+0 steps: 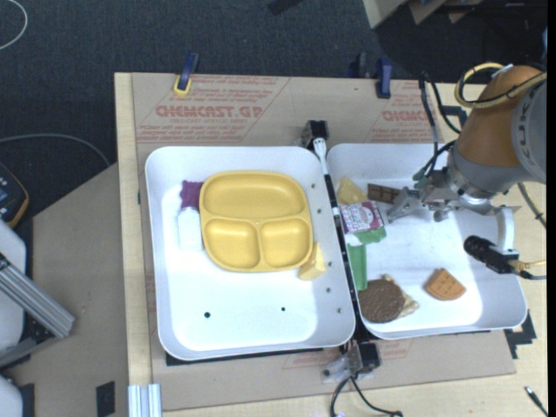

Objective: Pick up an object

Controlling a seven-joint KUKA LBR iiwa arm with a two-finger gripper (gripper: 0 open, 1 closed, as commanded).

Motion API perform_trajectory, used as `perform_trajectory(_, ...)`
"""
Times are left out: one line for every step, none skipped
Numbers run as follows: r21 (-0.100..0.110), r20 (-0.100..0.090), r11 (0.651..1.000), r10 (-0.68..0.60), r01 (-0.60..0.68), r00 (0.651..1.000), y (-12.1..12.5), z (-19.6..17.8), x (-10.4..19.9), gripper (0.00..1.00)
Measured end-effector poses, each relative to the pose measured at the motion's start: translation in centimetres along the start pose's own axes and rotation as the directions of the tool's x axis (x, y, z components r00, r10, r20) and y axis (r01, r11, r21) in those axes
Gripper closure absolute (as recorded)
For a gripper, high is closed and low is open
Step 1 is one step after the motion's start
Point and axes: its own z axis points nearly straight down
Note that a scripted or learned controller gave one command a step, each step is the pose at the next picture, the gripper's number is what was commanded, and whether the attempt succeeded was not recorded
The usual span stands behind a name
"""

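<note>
In the right bin (pixel 495 315), end effector (pixel 401 205) over brown bar (pixel 380 193) lying left-right, grip state unclear

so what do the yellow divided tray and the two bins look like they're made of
The yellow divided tray looks like moulded plastic with a smooth, slightly matte finish: one uniform colour, rounded compartment walls, soft highlights. The left bin and right bin look like thin formed white plastic, smooth with a faint sheen, going by their rounded corners and rolled rims. The look alone cannot confirm either.
</note>
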Motion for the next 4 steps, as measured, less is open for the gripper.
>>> perform_trajectory(-0.003,0.001,1.0,0.0,0.0,1.0,0.0,1.6,0.1,0.0)
perform_trajectory(-0.007,0.002,1.0,0.001,-0.001,1.0,0.0,0.4,0.0,1.0)
perform_trajectory(-0.014,0.005,1.0,0.001,-0.001,1.0,-0.4,-5.8,-0.2,1.0)
perform_trajectory(-0.017,0.006,1.0,0.0,0.0,1.0,-0.2,-11.3,-1.2,1.0)
